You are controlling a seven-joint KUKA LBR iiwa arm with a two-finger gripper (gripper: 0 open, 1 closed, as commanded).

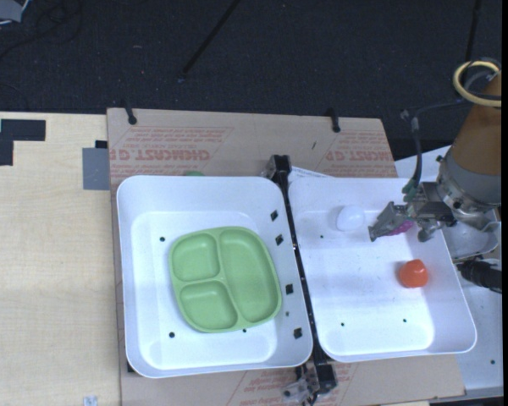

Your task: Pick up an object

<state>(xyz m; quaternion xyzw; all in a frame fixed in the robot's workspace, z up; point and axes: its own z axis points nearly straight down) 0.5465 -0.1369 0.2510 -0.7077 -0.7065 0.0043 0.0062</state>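
Claw (400, 223) blurred — grip unreadable — above right bin (364, 328), near orange object (413, 274).

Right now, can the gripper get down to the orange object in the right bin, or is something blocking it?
Probably yes. The orange object sits alone on the right bin's floor, apart from the pale object farther back. The gripper hangs over the same bin, and nothing lies between them.

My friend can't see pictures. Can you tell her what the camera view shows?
A robot gripper hovers over the right white bin, near a small orange object and a pale round thing. The left bin holds a green divided tray.
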